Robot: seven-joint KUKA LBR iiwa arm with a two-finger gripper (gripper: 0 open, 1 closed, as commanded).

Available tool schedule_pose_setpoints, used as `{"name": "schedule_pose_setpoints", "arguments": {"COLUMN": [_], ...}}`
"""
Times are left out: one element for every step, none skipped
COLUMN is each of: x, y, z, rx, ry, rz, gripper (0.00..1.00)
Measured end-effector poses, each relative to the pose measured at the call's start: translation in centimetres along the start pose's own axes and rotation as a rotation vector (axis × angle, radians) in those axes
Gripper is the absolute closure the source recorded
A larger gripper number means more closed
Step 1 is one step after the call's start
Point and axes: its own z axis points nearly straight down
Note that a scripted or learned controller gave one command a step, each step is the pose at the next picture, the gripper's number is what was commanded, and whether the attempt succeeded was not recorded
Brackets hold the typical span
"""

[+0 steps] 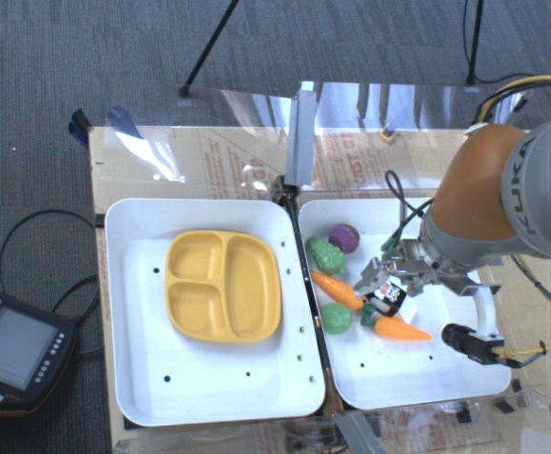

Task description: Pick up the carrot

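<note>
Gripper poised between two carrots

Gripper hangs low in the right bin; its state I cannot tell. Nearest carrot lies unlifted.

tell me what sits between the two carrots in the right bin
In the camera view, the gripper hangs between the left carrot and the right carrot, beside a green vegetable.

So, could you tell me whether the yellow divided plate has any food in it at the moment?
Empty. All three compartments of the yellow divided plate show bare yellow. It lies in the left bin, while the toy vegetables lie in the right bin.
</note>
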Motion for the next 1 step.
{"name": "schedule_pose_setpoints", "arguments": {"x": [0.04], "y": [2.18], "z": [5.99], "rx": [-0.021], "ry": [-0.004], "rz": [-0.087], "gripper": [0.00]}}
